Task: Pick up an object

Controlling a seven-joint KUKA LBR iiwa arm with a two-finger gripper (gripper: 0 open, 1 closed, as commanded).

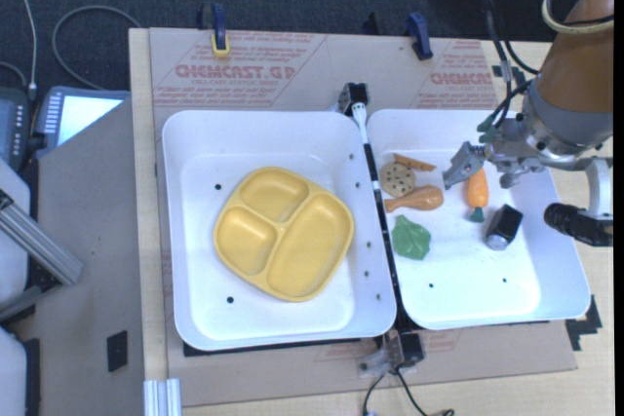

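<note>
While the arm (pixel 575 44) reaches in from the right of the camera view, its tool (pixel 485 163) hangs over the right bin (pixel 487 307), low above the far half of it. Whether the tool is open or closed I cannot tell from this slanted look down, and nothing can be seen caught in it.

Closest to it is a small carrot (pixel 477 189), lying on the bin floor directly under or just on the near side of the tool. Its long axis runs roughly from the far side toward the near side of the bin, slightly tilted, with a greenish tip at the near end. That direction looks like what the coming grasp turns on: the tool would likely need to close across the carrot's short width, not along its length.

Other candidates lie near. A dark cylinder (pixel 503 227) rests just beside the carrot on its near right. To the left sit a cookie (pixel 396 176), a drumstick (pixel 415 200), a thin orange stick (pixel 414 163) and a green leaf (pixel 411 238), all closer to the wall shared with the left bin (pixel 185 239), which holds a yellow divided plate (pixel 284 234). Both bins stand on the tabletop (pixel 156 73).

With only one arm, the carrot seems the natural target, and it has not been lifted yet.
</note>
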